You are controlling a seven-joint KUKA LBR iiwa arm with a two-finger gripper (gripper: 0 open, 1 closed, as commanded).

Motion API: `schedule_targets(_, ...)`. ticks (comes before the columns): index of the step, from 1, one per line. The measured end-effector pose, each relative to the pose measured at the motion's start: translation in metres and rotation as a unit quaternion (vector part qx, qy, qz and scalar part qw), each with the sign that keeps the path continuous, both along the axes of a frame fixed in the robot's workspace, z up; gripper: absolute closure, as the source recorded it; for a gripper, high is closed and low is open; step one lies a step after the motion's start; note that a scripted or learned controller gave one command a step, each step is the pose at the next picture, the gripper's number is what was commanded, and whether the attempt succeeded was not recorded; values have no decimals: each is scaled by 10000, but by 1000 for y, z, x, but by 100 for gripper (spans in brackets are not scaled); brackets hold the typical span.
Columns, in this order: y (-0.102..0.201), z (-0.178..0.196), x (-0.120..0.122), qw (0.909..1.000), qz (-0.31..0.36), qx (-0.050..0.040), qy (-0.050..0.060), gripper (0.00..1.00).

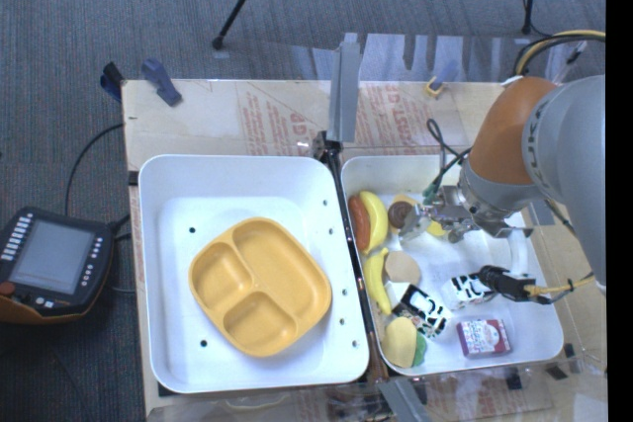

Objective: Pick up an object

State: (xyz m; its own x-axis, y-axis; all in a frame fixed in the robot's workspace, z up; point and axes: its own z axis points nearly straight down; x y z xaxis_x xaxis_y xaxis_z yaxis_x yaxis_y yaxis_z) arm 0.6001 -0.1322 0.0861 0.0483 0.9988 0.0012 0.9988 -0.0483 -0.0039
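Over right bin's upper part, tool hangs by a small brown-yellow item; can't tell its state. Best descend straight, avoid bananas alongside, lift only w/ firm hold.

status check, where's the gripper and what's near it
Gripper low in right white bin, grasp unclear. Yellow bananas, small brown round object beside it. Yellow divided plate in left bin.

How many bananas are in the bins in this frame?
2. One banana lies at the right bin's upper left, beside a red fruit; the other banana lies below it along the left wall. The arm may hide more.
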Motion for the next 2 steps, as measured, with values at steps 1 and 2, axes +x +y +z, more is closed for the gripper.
schedule_targets(1,-20,1,-15,9986,535,0,0,0)
schedule_targets(2,12,-1,37,9938,1108,8,21,0)
